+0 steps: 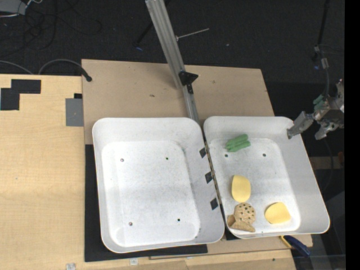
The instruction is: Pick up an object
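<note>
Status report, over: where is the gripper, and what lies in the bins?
Gripper at right bin's far right corner, nothing held. Green piece, two yellow pieces, brown cookie inside. Path clear.

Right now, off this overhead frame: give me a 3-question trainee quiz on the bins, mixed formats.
1. True or false: the green piece lies in the left bin.
2. Multiple choice: which item lies nearest the right bin's front right corner? A) brown cookie-like piece B) yellow wedge C) yellow oval piece
3. Fill in: the gripper is over the right bin's far ____ corner.

Key: 1 false, it lies in the right bin. 2 B. 3 right.
</note>
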### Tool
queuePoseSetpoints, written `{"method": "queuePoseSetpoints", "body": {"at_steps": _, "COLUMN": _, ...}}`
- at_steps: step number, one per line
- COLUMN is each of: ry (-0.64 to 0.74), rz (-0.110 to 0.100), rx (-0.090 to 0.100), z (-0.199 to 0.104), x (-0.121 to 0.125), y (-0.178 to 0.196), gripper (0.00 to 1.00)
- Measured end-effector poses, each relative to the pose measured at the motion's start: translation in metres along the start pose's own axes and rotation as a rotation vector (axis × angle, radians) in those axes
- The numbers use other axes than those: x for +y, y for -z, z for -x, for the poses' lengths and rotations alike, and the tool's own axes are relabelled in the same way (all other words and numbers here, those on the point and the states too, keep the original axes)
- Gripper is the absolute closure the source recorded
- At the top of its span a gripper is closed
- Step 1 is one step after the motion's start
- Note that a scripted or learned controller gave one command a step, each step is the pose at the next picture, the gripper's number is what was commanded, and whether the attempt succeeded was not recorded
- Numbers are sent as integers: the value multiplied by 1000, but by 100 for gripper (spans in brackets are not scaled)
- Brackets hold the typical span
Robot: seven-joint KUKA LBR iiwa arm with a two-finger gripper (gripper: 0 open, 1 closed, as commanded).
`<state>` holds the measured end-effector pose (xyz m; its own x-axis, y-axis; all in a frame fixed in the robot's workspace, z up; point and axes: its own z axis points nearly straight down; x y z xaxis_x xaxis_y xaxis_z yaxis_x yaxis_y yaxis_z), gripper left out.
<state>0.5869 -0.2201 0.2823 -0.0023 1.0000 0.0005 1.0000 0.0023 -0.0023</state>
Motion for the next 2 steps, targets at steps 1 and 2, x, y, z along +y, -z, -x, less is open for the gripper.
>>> {"method": "queuePoseSetpoints", "body": {"at_steps": 1, "ry": 2, "rz": 0, "rx": 0, "z": 0, "x": 0, "y": 0, "gripper": 0}}
{"method": "queuePoseSetpoints", "body": {"at_steps": 2, "ry": 1, "rz": -4, "rx": 2, "z": -9, "x": 3, "y": -49, "gripper": 0}}
